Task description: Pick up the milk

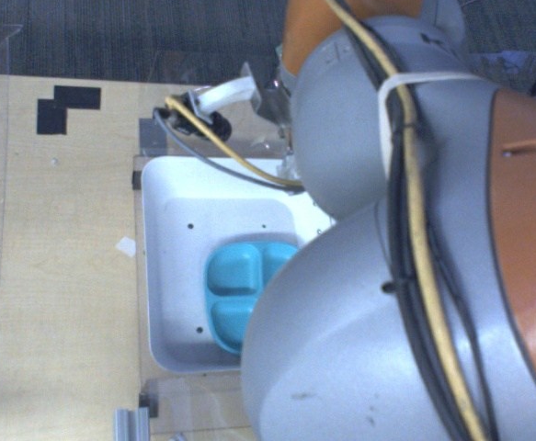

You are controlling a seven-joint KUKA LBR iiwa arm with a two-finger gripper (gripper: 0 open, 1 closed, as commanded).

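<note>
Under bulky grey arm, white bin with blue compartment tray; milk, claw state: cannot tell.

Blue tray in white bin

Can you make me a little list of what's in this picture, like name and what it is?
bin: white bin on the wooden bench
in the bin: blue tray with compartments, partly behind the arm
arm: big grey arm with orange band, covering the right side
cables: yellow and black cables near the bin's top edge
milk: can't tell
</note>
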